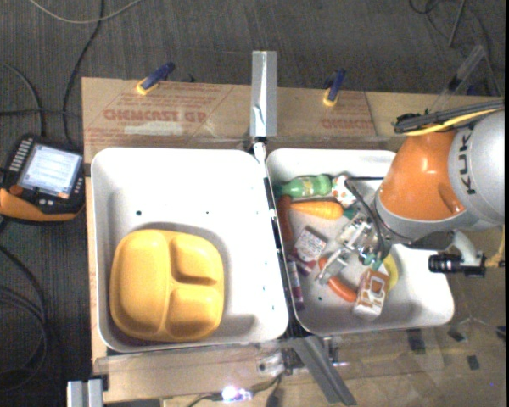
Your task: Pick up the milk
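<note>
- Here, the grey arm with its orange band [420, 189] reaches in from the right over the right-hand shallow white bin [424, 308], and its two-finger gripper [356, 237] hangs low among the clutter in that bin.
- Whether the gripper is open or closed cannot be told; the metal parts at its tip blur into the items under it, and nothing is clearly seen between them.
- The small white and orange milk carton [371, 291] lies tilted near the front of the right bin, just below and to the right of the gripper, beside a yellow banana-like piece [391, 271].
- Near the gripper lie an orange carrot [321, 210], a green bottle [308, 186], a small pinkish packet [310, 245] and a red-orange sausage-shaped piece [342, 290].
- The left-hand white bin [110, 176] holds a yellow divided plastic tray [167, 283].
- As I judge it, the step in hand is the approach: the carton is not yet grasped.
- The next move calls for shifting toward the front of the bin, centring over the carton and matching its tilt before closing.
</note>
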